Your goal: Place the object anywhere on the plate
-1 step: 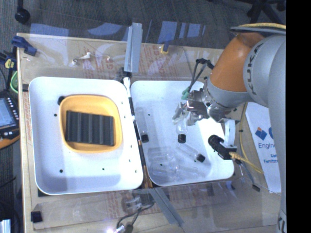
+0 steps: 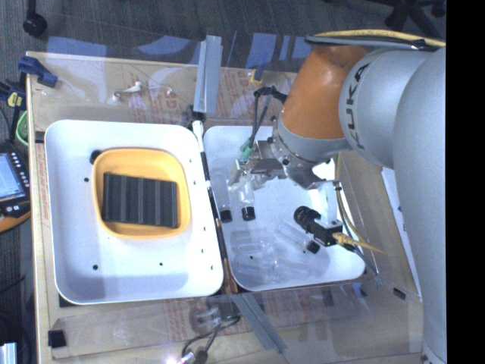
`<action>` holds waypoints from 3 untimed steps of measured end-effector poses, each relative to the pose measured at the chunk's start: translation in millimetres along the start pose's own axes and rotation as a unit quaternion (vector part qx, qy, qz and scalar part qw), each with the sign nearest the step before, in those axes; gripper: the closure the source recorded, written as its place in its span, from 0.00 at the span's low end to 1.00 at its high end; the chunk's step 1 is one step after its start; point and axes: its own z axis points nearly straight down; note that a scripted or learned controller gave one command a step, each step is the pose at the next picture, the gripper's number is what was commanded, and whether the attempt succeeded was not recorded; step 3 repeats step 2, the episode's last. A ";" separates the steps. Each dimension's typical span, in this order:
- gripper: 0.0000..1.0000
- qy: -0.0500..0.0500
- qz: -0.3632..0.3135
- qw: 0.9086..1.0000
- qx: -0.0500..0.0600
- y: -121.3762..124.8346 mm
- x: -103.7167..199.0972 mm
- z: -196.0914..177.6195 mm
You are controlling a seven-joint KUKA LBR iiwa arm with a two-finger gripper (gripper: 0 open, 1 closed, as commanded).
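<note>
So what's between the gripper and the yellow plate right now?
In the camera view, bare white floor of the right bin, then the two bins' adjoining rims, lie between the gripper and the yellow plate in the left bin.

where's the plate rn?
The plate, yellow with a dark ribbed insert, sits in the left bin, toward its upper middle, across the divider from the gripper over the right bin.

Single fixed camera sitting above bench [image 2: 91, 74], looking down at slant. Framing both white bins: left bin [image 2: 68, 264] and right bin [image 2: 303, 275] side by side, mid-distance. Arm [image 2: 379, 89] reaching in from right, looming large, nearest lens. Floor showing along far edge, beyond bench.
</note>
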 end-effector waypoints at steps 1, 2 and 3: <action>1.00 -0.001 -0.078 0.997 -0.001 38.4 77.0 15.5; 0.00 -0.001 -0.077 0.997 -0.001 38.5 76.8 15.3; 0.00 -0.001 -0.077 0.997 -0.001 38.5 76.8 15.3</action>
